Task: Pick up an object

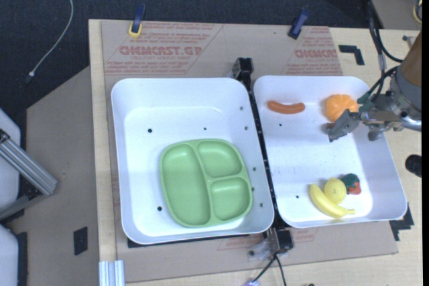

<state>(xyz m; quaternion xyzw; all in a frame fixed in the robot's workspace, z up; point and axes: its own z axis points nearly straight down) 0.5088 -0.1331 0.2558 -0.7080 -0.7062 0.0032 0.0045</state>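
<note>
Camera view: two bins (127, 144), one banana (327, 203).

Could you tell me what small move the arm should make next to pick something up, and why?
Probably shift the gripper slightly toward the orange fruit and lower over it: the gripper hangs right beside it in the right bin, holding nothing, while the sausage and banana lie farther off.

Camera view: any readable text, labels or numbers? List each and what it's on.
"CHEMCAST GP": red print on the brown protective sheet covering the bench board, above the left bin.
"CHEMCAST...": same print repeated above the right bin, cut short by the arm.
Finer red lines around both prints: too small and blurred to read.
Bins, green divided plate, toy food: no text seen.
</note>
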